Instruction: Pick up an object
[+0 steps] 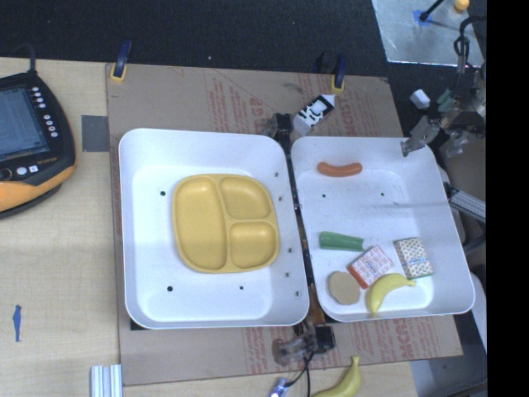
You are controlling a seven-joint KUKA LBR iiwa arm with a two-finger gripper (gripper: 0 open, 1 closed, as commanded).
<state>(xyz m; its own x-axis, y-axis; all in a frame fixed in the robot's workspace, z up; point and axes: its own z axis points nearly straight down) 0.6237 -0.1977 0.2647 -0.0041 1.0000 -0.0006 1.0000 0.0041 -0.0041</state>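
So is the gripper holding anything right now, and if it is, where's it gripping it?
Nothing is held. The gripper sits at the far right corner of the right bin, and the hot dog, banana and other items lie loose in that bin.

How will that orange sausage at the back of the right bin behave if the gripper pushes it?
The sausage looks rounded and slim, so it would probably roll or spin. It lies alone on the right bin's smooth floor, so it may slide too.
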